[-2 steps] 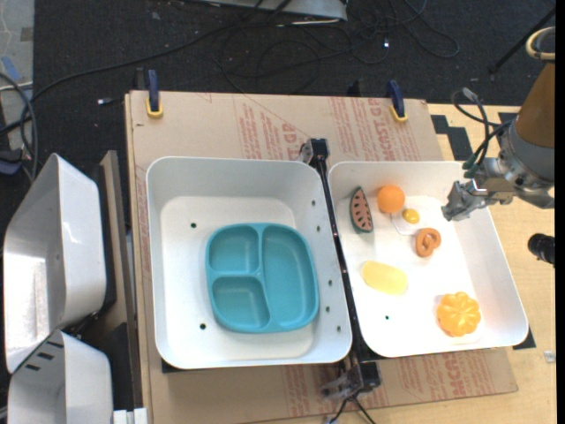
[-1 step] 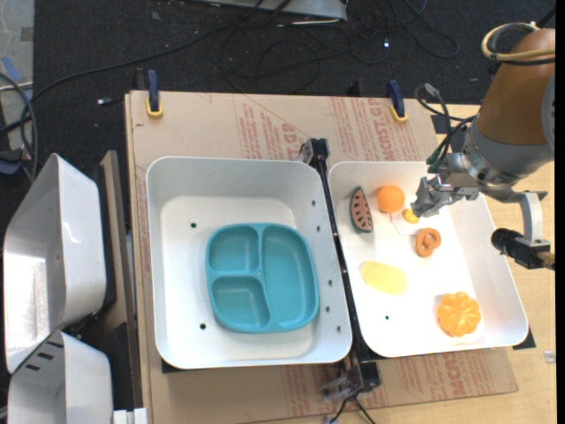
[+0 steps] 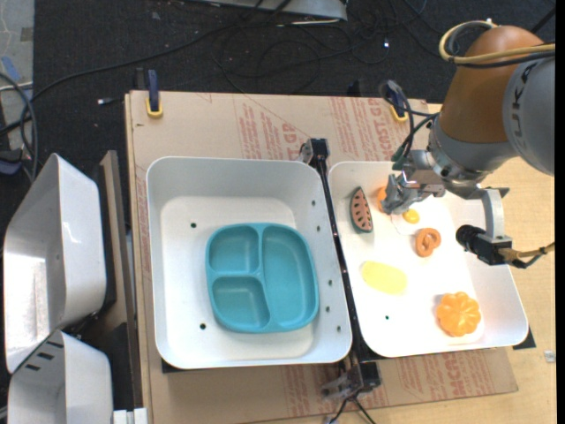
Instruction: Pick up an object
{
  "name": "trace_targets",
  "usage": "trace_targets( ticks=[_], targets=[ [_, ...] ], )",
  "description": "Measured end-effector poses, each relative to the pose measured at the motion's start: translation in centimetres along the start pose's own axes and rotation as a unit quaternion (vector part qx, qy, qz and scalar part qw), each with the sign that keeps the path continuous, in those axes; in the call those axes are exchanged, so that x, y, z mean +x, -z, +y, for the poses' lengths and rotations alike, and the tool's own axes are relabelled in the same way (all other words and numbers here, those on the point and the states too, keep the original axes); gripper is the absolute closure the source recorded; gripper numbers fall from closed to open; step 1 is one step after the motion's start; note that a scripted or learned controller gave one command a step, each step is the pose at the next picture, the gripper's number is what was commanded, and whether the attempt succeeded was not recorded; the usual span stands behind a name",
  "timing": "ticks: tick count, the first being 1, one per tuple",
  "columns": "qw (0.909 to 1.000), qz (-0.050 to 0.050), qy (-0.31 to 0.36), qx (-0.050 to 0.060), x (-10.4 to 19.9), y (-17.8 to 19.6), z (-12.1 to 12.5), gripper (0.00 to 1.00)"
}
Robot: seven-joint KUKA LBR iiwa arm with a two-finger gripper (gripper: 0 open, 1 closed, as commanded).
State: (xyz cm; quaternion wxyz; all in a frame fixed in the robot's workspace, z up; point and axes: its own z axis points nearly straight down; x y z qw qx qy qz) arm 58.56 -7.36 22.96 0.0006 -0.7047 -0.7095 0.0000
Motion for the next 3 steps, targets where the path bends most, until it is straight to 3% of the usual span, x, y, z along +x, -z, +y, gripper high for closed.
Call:
trace_targets(
  ticks=[3],
  targets=[
    [1.0000, 0.001, 0.000, -0.001, 16.0, -0.2, 2.7, 1.00]
  ],
)
